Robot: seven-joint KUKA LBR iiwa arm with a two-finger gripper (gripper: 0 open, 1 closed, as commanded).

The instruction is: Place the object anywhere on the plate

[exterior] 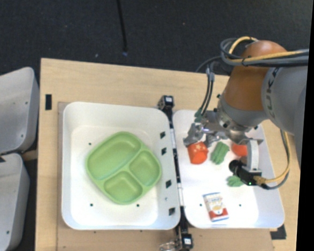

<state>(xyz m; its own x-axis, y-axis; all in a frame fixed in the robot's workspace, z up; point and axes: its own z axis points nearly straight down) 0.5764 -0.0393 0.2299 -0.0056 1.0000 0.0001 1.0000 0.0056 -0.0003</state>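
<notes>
The two-finger metal gripper [205, 135] hangs low over the right white bin [258, 210], under the grey arm with the orange band [251, 86]. I cannot tell how its jaws stand, because the wrist hides them from above. Right under and just in front of the gripper is a small orange-red toy pepper with a green top [198, 153], and it looks like it is touching the gripper or very close to it, but nothing shows it being held. Just beside it, on the arm's side, is a green bumpy toy vegetable [219, 152], standing almost up and down in the camera view. Next to that is a small orange-red piece [239, 150], and a little lower a small green lump [233, 181]. Nearer the front of the bin lies a small white and red carton [214, 207], well apart from the gripper. The light green plastic plate with three sections [123, 167] sits in the left white bin [71, 207]. So the plate lies straight across the wall between the bins [174, 166], away from the arm's side. My guess is the pepper is the thing to carry, and it must go up and over that wall.
</notes>
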